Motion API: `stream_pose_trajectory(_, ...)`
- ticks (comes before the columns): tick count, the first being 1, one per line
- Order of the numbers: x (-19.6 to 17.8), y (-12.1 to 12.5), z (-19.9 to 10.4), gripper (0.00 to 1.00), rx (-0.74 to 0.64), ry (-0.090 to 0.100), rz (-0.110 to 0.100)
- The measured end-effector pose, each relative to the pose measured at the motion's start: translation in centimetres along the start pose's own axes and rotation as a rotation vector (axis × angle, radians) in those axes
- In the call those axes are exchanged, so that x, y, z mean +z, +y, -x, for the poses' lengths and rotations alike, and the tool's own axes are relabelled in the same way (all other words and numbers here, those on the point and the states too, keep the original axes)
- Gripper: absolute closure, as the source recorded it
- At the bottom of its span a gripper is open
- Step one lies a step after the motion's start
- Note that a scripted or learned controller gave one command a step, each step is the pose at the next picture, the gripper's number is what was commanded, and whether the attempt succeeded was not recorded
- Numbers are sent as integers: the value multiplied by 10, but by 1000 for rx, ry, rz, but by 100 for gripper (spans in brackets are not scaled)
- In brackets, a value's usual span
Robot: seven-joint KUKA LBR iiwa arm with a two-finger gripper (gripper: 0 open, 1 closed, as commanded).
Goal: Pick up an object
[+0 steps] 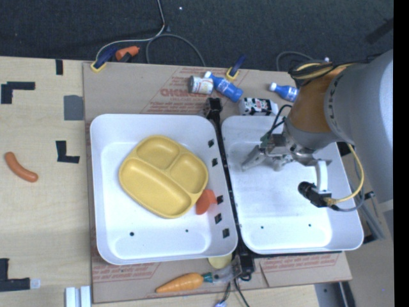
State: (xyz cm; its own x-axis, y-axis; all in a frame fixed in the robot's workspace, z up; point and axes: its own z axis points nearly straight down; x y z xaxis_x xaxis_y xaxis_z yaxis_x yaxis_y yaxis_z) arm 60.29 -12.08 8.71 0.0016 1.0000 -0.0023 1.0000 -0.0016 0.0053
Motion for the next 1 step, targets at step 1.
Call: stream_pose_trajectory(1, 1, 32, -28, 0, -5, 0, -1)
